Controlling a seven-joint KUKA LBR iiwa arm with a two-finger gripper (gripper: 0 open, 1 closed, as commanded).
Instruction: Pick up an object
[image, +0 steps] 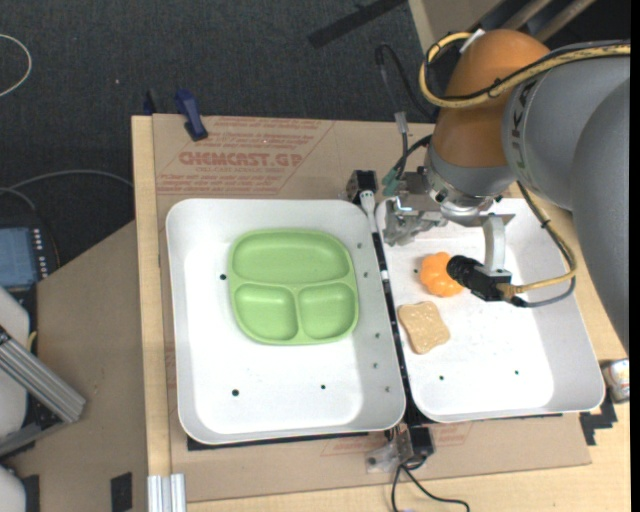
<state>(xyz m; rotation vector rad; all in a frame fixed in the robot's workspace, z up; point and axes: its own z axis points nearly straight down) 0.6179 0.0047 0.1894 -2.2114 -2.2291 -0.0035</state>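
The two bins, the left bin (190, 330) at nine o'clock and the right bin (520, 340) at four, look like smooth white plastic with a faint sheen. In the left one the green tray (293, 285) is matt plastic, evenly dull. In the right one the orange ball (436, 272) has a smooth, slightly glossy skin, and at its six o'clock the bread slice (424, 326) looks tan, grainy and matt. The board (240, 150) beneath is raw brown cardboard with red print. The floor (200, 50) at twelve o'clock is dark, rough carpet. The arm (590, 120) is smooth satin grey, its orange band (490, 100) glossy, and the gripper (400, 225) bare shiny metal.
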